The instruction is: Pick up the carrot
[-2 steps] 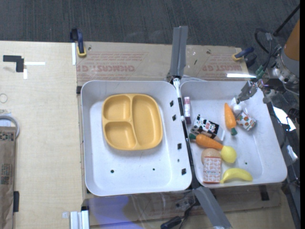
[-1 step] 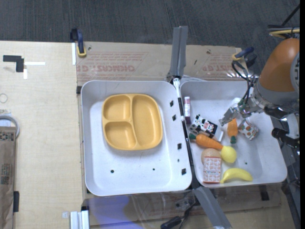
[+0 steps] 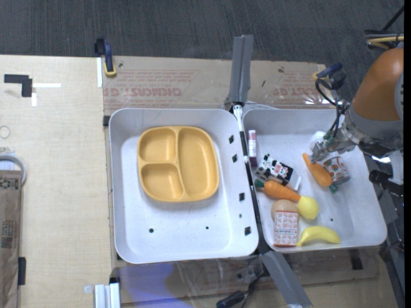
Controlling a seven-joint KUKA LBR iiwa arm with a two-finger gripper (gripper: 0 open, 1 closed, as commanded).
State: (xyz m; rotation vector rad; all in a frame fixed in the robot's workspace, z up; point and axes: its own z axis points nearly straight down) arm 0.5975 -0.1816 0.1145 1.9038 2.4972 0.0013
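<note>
Two shallow white bins sit side by side on the counter (image 3: pixel 58 172). The left bin (image 3: pixel 128 230) holds a yellow divided plate (image 3: pixel 178 163) with three compartments, lying flat near the bin's centre.

The right bin (image 3: pixel 359 233) holds a cluster of play-food items. The carrot (image 3: pixel 281 190) lies on its side towards the bin's left wall, orange with a green stub at its left end. Just beside its right end sits a yellow lemon (image 3: pixel 308 207). Below the carrot rests a red-and-white packet (image 3: pixel 286 226), with a yellow banana (image 3: pixel 319 236) at the packet's right. Above the carrot lies a small black-and-white item (image 3: pixel 277 169).

The arm enters from the right, its orange band (image 3: pixel 380 85) above the wrist. The gripper (image 3: pixel 326 153) is lowered into the right bin's upper right area, over a second orange piece (image 3: pixel 318 172) and a small printed packet (image 3: pixel 338 172). It stands well apart from the carrot. Whether the jaws are apart or together cannot be told; nothing is visibly held between them.
</note>
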